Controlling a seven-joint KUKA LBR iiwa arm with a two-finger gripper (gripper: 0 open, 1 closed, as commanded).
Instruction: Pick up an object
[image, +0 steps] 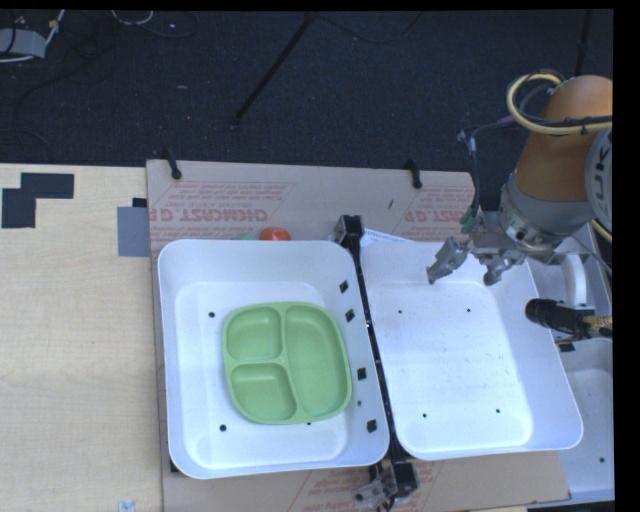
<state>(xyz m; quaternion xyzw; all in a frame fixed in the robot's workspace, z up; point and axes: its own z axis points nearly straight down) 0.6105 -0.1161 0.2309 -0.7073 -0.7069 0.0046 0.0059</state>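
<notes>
Cardboard sheet (300, 205): red print, upside down, too blurred, possibly brand name.

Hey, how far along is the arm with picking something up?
Nothing looks done yet. The green plate lies flat in the left bin, untouched. The hand hangs open above the far edge of the right bin, holding nothing. Left to do: reach across, grip the plate and lift it.
</notes>
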